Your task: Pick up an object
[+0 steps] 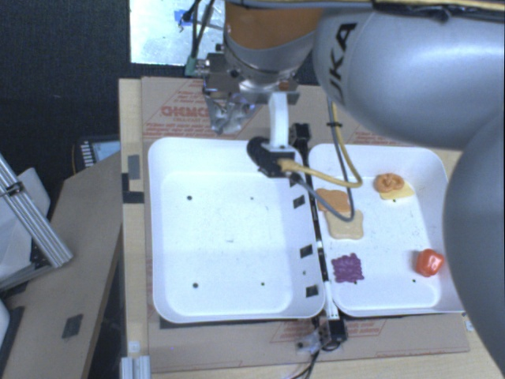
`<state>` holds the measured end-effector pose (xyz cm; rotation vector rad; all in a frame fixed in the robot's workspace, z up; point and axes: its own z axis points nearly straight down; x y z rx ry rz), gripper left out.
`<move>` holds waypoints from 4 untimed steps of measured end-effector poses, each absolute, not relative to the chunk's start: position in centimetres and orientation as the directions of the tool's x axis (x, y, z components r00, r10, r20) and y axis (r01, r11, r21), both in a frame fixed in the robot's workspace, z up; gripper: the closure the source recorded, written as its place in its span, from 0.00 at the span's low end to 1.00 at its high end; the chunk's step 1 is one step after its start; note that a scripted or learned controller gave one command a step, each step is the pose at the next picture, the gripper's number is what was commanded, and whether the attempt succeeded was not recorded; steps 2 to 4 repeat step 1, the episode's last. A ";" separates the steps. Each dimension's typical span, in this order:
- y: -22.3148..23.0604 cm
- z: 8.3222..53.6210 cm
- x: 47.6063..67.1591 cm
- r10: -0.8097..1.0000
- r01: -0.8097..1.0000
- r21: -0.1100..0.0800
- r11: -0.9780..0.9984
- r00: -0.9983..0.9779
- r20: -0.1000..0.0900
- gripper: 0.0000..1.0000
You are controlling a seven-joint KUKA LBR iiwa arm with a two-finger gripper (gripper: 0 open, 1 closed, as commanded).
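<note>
I couldn't tell how the gripper [230, 117] stood; it hung past the left bin's [170, 235] far rim, the arm reaching in from the right. The objects lay well apart in the right bin [394, 294]: pretzel [389, 183], toast [341, 212], grapes [347, 268], tomato [428, 263].

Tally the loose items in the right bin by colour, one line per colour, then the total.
Orange: 2, the pretzel-shaped piece and the flat piece near the divider
Tan: 1, the flat slab
Purple: 1, the bumpy cluster
Red: 1, the small chunk
Total: 5, all in the right bin
</note>
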<state>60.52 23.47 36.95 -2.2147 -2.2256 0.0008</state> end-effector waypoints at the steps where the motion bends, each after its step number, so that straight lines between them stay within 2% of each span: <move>1: 23.5 42.3 58.3 1.000 1.000 0.004 0.005 -0.005 0.002 1.00; 4: 23.5 42.3 58.3 1.000 1.000 0.004 0.005 -0.005 0.002 1.00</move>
